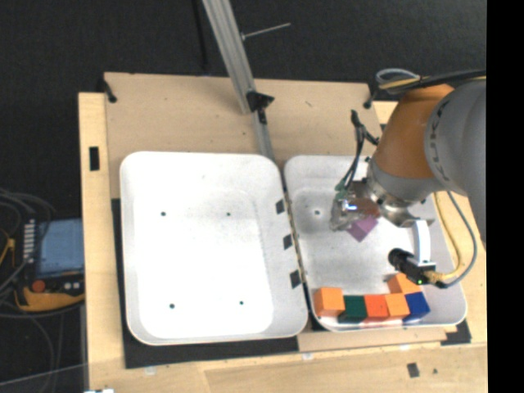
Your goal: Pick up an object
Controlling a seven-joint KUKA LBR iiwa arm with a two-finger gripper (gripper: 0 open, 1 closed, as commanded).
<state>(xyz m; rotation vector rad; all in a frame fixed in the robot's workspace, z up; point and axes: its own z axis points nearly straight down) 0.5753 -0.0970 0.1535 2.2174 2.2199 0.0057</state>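
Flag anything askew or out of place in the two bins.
Nothing looks damaged or spilled. One purple block sits tilted right at the gripper in the right bin, apart from the coloured blocks bunched along that bin's near edge.

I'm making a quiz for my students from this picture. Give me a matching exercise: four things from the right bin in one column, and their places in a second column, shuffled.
Things
1. purple block
2. green block
3. blue block
4. gripper

Places
A. right end of the row at the right bin's front edge
B. middle of the right bin, at the gripper's tip
C. front row, between two orange blocks
D. above the middle of the right bin

Pairs: 1-B, 2-C, 3-A, 4-D
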